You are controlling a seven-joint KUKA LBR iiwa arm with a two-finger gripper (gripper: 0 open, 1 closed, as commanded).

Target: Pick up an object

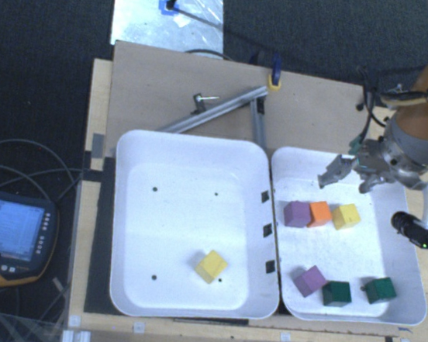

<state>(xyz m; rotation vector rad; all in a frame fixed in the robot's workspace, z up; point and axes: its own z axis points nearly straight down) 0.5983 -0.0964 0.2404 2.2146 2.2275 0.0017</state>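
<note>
My gripper (pixel 352 177) hangs open over the back of the right bin (pixel 401 265), its two fingers spread with nothing between them. Just in front of it a purple cube (pixel 297 214), an orange cube (pixel 319 213) and a yellow cube (pixel 345 216) lie in a row. Near the bin's front sit a second purple cube (pixel 310 281), a dark green cube (pixel 336 293) and another green cube (pixel 379 290). The left bin (pixel 136 195) holds a single yellow cube (pixel 211 266) toward its front.
A metal bar (pixel 214 111) lies slanted on the board behind the bins. A teach pendant (pixel 3 236) with its cables rests on the floor at the left. A black fitting (pixel 414 227) juts over the right bin's right side.
</note>
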